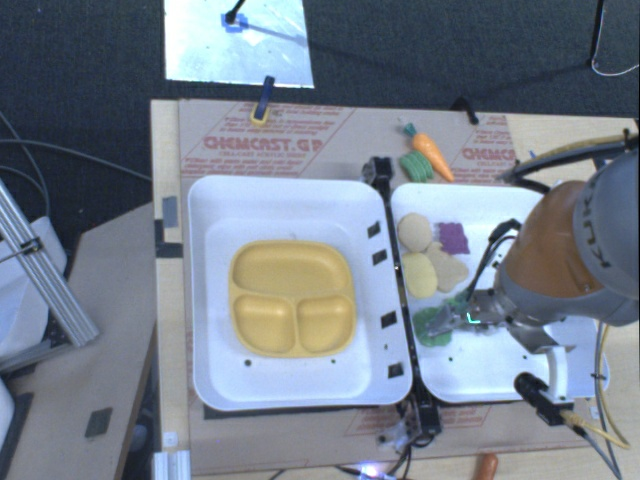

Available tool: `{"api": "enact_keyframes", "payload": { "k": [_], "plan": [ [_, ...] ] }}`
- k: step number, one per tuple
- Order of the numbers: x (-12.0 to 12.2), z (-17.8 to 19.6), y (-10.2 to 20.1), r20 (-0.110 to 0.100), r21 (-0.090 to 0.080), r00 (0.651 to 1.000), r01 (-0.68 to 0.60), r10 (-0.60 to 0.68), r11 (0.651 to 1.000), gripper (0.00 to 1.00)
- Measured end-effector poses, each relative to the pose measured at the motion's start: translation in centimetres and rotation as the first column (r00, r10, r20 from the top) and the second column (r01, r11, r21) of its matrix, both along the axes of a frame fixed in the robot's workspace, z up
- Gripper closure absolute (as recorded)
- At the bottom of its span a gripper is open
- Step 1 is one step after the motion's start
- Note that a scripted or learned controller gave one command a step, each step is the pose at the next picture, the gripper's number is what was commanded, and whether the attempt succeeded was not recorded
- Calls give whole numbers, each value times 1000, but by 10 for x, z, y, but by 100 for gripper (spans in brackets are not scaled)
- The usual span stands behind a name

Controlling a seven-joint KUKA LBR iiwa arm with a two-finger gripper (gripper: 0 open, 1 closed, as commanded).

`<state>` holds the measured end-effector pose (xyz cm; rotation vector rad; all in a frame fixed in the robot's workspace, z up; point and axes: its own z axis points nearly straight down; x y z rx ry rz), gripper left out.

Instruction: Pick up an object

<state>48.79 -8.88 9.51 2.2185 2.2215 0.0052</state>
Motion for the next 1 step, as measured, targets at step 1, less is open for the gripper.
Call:
{"api": "enact_keyframes", "payload": {
  "k": [1],
  "plan": [
    [1,94,26,6,-1,1000,-6,6,1000,0]
  ]
}}
